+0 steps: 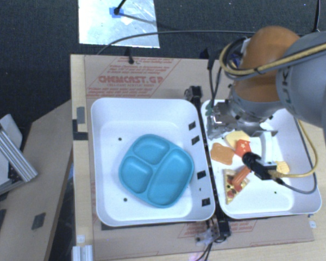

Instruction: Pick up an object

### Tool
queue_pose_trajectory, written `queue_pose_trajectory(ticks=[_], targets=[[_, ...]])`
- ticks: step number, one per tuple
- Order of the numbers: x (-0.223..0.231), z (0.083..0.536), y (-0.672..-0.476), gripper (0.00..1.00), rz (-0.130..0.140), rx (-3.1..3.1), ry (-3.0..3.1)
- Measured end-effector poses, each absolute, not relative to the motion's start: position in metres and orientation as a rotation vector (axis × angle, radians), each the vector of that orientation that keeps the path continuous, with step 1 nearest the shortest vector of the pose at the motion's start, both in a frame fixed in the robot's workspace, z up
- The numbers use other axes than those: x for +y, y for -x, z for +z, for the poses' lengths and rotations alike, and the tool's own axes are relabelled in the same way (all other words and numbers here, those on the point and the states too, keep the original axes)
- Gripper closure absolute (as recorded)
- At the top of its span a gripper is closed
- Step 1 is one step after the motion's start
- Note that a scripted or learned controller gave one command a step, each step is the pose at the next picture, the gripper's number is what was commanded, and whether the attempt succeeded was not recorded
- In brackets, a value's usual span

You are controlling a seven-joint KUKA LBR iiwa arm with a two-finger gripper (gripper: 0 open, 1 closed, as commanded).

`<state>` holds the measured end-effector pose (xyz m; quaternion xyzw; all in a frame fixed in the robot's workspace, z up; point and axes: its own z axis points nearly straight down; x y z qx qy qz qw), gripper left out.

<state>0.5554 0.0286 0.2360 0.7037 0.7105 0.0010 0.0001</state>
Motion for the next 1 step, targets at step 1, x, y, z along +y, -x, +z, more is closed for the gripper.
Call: queue_pose_trajectory(ticks=[1], targets=[[0.0745, 0.2381, -0.5496, 1.0, 0.003, 2.233, -2.21]])
